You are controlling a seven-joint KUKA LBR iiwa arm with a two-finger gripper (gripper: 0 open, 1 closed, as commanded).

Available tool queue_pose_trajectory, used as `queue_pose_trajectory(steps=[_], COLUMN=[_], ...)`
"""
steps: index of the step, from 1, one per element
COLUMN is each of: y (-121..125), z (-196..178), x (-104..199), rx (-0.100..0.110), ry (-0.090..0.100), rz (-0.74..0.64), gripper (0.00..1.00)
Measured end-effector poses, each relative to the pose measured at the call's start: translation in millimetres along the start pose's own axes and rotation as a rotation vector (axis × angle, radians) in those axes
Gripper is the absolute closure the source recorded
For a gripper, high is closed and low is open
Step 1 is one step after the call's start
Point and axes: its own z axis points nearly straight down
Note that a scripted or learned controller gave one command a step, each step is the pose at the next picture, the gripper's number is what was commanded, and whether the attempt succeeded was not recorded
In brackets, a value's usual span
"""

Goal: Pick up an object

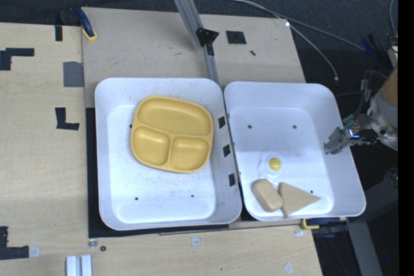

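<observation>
Pincer [336, 142] at right bin [323, 97] rim, near fried egg [272, 166].

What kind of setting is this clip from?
Probably a robotics lab bench for pick-up trials: two white bins on a plywood bench, toy food and a yellow divided plate inside them, loose cables, and an end effector at the right.
</observation>
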Motion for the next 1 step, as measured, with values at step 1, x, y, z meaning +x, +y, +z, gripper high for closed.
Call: queue_pose_trajectory(steps=[1], y=[0.8], z=[-26.6], x=[0.1], rx=[0.002], ry=[0.002], rz=[-0.001], gripper=[1.00])
